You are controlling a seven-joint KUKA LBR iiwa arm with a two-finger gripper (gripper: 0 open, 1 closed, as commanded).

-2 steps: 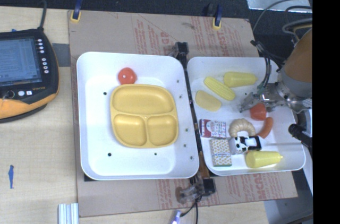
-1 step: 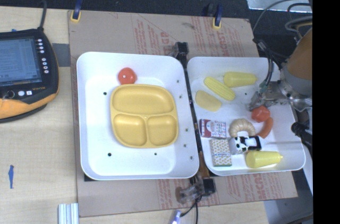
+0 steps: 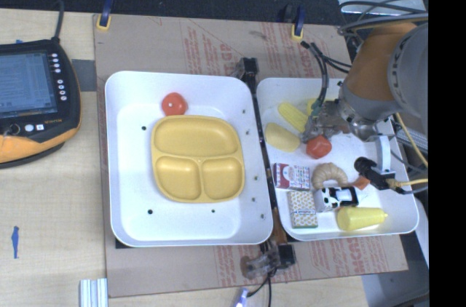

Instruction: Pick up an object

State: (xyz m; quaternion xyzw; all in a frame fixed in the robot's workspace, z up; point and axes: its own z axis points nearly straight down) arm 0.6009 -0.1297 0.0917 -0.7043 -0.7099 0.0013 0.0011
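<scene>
Right now the jaws [image 3: 318,132] hang low in the right bin [image 3: 408,222], just above a red tomato-like ball [image 3: 318,147] and near a yellow banana-like piece [image 3: 293,116]; whether they are wide or narrow I cannot tell. Left of them, a yellow divided tray [image 3: 197,156] fills the left bin [image 3: 131,218]; a second red ball [image 3: 173,104] lies just beyond its far edge.

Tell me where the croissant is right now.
The croissant lies in the right bin, near its middle, right of the small red-and-white carton and just above the black-and-white toy.
</scene>
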